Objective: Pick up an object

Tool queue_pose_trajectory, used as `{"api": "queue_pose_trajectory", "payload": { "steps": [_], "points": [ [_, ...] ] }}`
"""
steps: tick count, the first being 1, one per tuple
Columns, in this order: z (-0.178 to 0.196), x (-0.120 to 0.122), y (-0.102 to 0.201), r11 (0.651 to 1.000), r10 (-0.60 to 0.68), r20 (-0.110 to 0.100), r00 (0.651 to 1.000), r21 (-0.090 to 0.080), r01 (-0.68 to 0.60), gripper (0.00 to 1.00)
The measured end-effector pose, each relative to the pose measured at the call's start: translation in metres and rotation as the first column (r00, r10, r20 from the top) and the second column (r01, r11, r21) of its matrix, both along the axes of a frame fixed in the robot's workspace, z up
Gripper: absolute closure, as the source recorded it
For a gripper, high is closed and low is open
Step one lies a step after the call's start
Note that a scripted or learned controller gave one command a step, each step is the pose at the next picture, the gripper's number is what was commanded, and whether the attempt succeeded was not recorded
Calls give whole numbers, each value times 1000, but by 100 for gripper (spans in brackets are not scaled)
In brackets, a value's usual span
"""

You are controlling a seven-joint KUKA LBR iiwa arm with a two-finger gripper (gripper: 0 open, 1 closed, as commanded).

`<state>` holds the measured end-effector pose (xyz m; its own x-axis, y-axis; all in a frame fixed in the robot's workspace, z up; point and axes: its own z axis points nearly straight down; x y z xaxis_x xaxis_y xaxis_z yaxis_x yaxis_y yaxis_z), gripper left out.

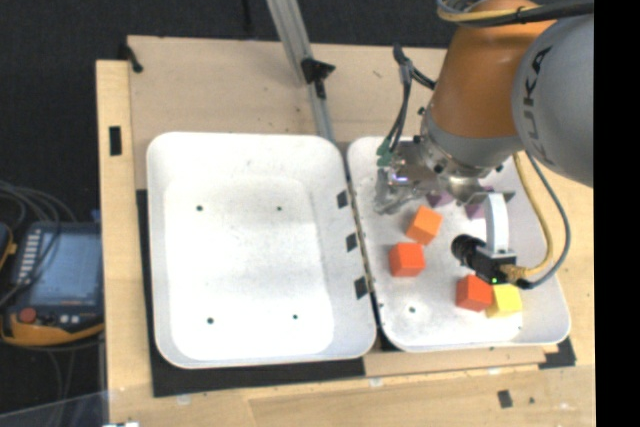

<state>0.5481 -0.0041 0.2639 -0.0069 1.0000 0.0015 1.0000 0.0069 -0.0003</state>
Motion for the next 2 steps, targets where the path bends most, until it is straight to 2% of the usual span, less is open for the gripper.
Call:
{"api": "queue_pose_trajectory", "payload": {
  "steps": [2],
  "points": [
    [-5,-24,103,1000,1,-4,1000,0,-1,100]
  ]
}}
